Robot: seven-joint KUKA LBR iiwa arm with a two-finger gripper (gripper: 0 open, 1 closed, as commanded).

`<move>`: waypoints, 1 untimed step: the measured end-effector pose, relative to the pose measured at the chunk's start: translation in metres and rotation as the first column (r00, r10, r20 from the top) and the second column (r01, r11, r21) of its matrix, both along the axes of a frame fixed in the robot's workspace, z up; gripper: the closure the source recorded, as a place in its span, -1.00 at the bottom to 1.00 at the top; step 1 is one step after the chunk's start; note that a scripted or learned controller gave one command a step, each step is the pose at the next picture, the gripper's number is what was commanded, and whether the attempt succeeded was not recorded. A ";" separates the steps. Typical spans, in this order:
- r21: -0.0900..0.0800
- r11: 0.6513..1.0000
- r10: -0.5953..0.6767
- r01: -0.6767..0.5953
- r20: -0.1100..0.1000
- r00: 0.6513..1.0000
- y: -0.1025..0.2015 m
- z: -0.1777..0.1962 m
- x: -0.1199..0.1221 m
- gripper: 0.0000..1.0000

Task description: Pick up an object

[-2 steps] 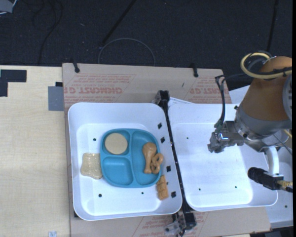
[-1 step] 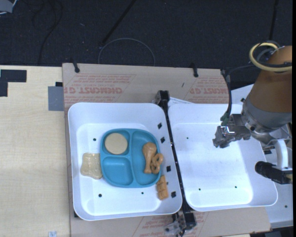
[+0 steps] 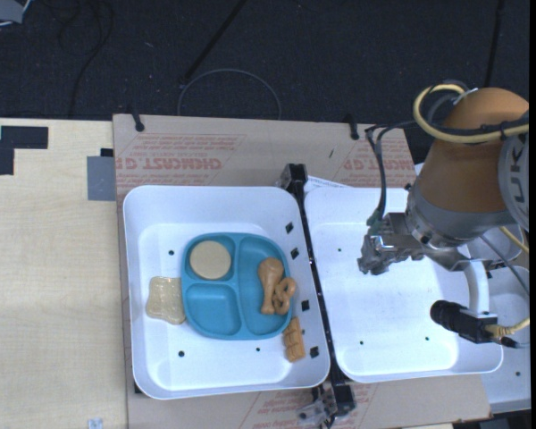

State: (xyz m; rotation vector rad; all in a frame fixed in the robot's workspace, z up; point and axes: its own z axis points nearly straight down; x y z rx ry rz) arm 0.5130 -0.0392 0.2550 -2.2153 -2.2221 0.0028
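Two white bins sit side by side on a cardboard-lined bench (image 3: 54, 266); the left bin (image 3: 152, 365) holds a blue divided tray (image 3: 221, 315) with a round tan disc (image 3: 209, 259) and a brown drumstick-like piece (image 3: 272, 284), a pale tan chunk (image 3: 166, 299) touching its left edge, and a small brown piece (image 3: 293, 340) near its lower right corner. Gripper (image 3: 372, 256) hangs over the right bin (image 3: 402, 347) near its upper left; grip state cannot be made out.

Grey arm (image 3: 469, 213) with an orange band (image 3: 479, 164), yellow looped cable (image 3: 439, 114), dark metal wrist.
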 end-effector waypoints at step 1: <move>0.001 1.000 0.001 -0.001 -0.002 1.000 0.054 -0.019 -0.001 1.00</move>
